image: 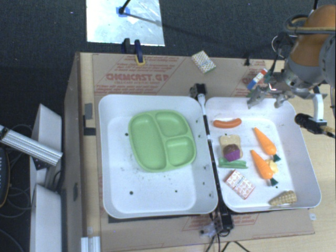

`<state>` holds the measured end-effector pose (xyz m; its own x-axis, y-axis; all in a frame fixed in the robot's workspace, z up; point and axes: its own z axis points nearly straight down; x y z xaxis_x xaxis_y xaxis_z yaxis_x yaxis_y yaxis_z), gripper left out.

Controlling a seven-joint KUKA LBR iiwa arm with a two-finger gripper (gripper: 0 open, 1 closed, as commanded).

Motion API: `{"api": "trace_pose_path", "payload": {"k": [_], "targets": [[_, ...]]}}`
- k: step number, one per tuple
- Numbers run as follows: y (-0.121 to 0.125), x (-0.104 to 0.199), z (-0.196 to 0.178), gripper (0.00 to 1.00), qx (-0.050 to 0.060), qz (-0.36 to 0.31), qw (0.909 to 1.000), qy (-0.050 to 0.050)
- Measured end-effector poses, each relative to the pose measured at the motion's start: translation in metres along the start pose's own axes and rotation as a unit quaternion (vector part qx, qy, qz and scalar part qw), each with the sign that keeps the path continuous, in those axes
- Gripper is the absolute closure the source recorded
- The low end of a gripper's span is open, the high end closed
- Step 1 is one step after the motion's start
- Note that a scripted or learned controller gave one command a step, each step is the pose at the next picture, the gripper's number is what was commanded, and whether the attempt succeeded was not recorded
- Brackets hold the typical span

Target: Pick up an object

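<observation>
The claw (269, 97) hangs open and empty over the right bin's (302, 140) back rim, well apart from the hotdog (227, 123), two carrots (264, 140), and cracker (240, 184) inside.

- The counter (84, 83) is topped with a brown cardboard sheet printed in red.
- Two shallow white plastic bins, the left bin (118, 193) and the right bin (302, 167), sit on it, touching side by side.
- A small patterned block (203, 61) lies near the counter's far edge.
</observation>
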<state>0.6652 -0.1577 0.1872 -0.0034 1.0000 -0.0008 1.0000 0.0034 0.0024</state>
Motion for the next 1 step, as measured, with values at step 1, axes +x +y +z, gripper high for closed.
{"api": "trace_pose_path", "payload": {"k": [1], "targets": [[0.0057, -0.0064, 0.0881, 0.00, -0.004, 0.000, 1.0000, -0.001]]}}
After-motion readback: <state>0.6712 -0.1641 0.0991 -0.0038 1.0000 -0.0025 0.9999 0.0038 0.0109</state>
